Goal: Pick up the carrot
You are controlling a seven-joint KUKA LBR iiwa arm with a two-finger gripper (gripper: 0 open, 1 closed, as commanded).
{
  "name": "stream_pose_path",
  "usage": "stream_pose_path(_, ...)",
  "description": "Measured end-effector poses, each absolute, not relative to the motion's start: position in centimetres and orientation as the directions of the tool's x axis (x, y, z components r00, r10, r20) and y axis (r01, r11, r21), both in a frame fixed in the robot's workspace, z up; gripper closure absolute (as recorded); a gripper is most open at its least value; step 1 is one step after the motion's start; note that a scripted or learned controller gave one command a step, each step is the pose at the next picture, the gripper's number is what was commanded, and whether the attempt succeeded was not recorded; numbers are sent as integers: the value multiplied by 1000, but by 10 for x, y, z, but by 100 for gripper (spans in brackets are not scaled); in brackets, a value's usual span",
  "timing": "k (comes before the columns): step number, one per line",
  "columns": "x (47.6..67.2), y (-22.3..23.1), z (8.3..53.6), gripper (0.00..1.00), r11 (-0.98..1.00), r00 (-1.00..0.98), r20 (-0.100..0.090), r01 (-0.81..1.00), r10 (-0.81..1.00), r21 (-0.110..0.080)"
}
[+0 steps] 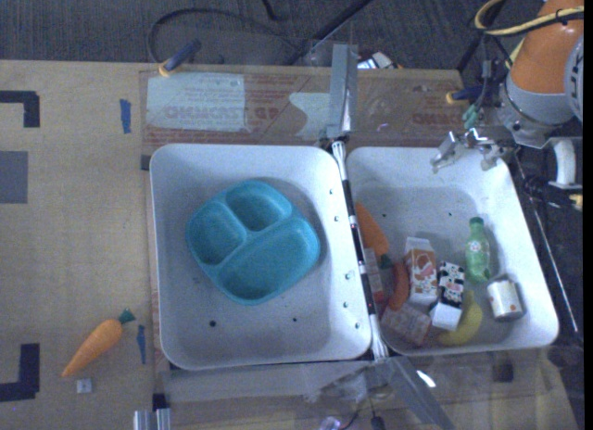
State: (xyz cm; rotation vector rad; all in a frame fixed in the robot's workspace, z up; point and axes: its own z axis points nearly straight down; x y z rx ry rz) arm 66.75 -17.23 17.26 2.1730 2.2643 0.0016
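Observation:
An orange carrot (371, 228) lies in the right bin (528, 233), slanted along its left wall. A second carrot (94, 345), with a green top, rests on the bench outside the bins at the lower left. My gripper (462, 159) hangs over the far edge of the right bin, near its back right corner. It is open with nothing between its fingers, well apart from both carrots.
The left bin (176, 187) holds a blue divided plate (252, 239). The right bin's front is crowded with a green bottle (476, 249), juice carton (422, 271), cow-print carton (451, 282), banana (468, 322), can (505, 297) and a red sausage (398, 287).

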Motion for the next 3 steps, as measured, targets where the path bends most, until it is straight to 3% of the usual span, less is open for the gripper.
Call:
stream_pose_path(1, 644, -92, 91, 0, 192, -192, 0, 981, 981, 1)
stream_pose_path(2, 646, -92, 101, 100, 190, -190, -1, 982, 982, 5)
stream_pose_path(3, 645, -92, 101, 0, 190, -190, -1, 982, 982, 5)
